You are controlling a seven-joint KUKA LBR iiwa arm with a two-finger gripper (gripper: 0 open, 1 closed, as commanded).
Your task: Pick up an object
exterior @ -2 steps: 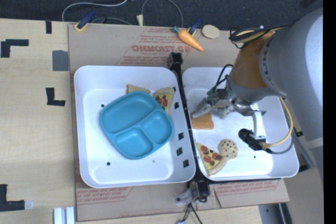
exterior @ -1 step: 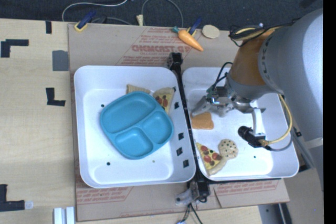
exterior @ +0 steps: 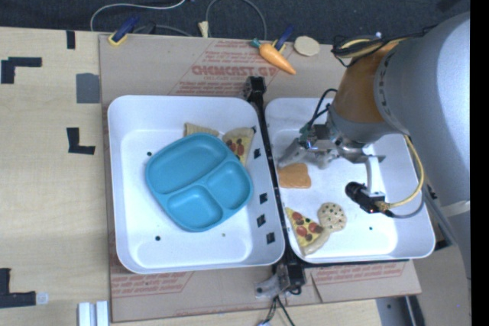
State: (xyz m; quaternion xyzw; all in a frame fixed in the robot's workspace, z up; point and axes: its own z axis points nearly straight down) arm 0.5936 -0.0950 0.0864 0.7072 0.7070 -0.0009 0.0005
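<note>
arm (exterior: 439,80): bulky grey casing | orange band (exterior: 359,91) above wrist | yellow and black cables at 4 o'clock | gripper (exterior: 306,153): seemingly bare metal, blurred

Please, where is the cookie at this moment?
The cookie lies in the right bin, near its front edge, just right of the pizza slice and below the toast-coloured piece.

Two white bins (exterior: 126,164) sat side by side, with one blue plate (exterior: 199,181), two pizza slices (exterior: 306,229), one cookie (exterior: 332,215) and one carrot (exterior: 276,57).
</note>
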